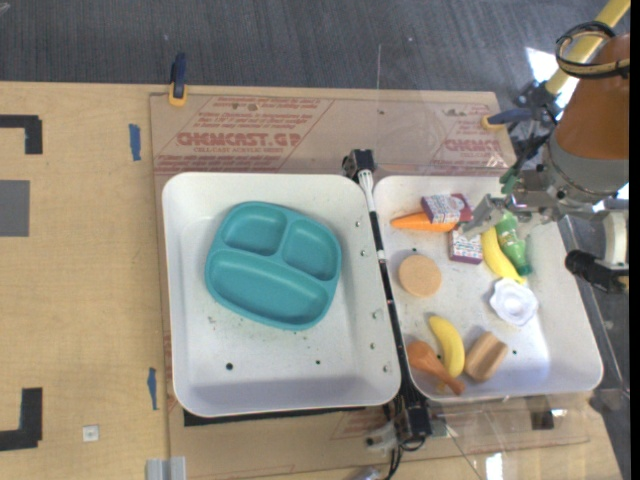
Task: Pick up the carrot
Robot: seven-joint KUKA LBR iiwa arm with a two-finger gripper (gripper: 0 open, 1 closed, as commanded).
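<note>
The pincer (497,208) is seen at the far right edge of the right bin (570,363), below the arm's grey wrist and orange band, and whether it is open or shut cannot be told from this slant; nothing is seen held in it. Just beneath it, a green item (512,240) and a yellow banana (496,253) are found, almost touching it. A little to its left, a small purple-and-white box (444,209) and a second printed packet (467,247) lie side by side. The carrot (423,222), orange with its tip toward the left bin (185,298), is set just beyond that box, near the bar between the bins, so the box stands between it and the pincer. Further off, toward the near side of the bin, a round tan biscuit (420,275), a white cup (514,303), a second banana (448,344), a bread-like piece (485,356) and an orange-red item (432,364) are scattered. Well away, a teal divided plate (272,277) rests in the left bin. The approach is judged to be the step in hand, with no grasp yet made. A shift leftward over the box is called for next, then a descent across the carrot's narrow width, clear of the box that lies against it.
</note>
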